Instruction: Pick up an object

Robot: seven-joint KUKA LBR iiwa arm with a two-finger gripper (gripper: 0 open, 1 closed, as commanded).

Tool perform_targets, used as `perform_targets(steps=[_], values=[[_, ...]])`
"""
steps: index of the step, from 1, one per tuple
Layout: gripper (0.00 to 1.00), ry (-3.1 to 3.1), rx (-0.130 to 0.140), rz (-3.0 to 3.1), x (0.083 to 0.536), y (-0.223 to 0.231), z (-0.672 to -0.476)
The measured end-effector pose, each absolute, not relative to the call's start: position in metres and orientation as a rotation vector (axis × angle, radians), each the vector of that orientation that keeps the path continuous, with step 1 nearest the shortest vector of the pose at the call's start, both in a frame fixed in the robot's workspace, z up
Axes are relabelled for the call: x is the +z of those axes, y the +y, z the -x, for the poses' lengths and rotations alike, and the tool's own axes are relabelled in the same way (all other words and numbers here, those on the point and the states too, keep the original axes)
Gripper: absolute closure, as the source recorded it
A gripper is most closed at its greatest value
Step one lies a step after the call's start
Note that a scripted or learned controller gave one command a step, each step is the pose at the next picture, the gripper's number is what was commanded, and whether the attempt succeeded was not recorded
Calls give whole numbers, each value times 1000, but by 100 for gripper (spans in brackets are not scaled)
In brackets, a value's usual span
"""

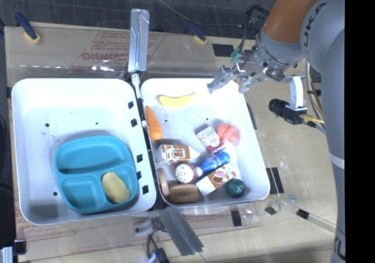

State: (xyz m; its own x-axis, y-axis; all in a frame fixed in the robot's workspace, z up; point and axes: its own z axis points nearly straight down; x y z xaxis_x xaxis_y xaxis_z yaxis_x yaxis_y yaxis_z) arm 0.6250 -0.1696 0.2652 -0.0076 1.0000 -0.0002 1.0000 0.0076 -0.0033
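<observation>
My gripper (pixel 229 84) hangs over the back rim of the right bin (pixel 256 139), open, with nothing between its fingers. A yellow banana (pixel 176 100) lies just left of it near the bin's back wall. An orange carrot (pixel 153 123) lies along the bin's left wall. Toward the front is a cluster: a small red-and-white carton (pixel 207 137), a pink toy (pixel 229 133), a brown-and-white box (pixel 175 153), a blue bottle (pixel 212 162), a dark green ball (pixel 235 187) and a brown loaf (pixel 183 193).
The left bin (pixel 35 109) holds a blue divided tray (pixel 88 165) with a yellow potato (pixel 116 187) in its front right compartment. A metal post (pixel 138 39) stands at the back between the bins.
</observation>
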Motion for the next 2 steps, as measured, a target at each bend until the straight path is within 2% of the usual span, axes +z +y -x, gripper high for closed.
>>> perform_targets(steps=[1,2], values=[[0,-2277,1,2167,290,-192,-639],[0,-2221,13,2205,144,-152,-611]])
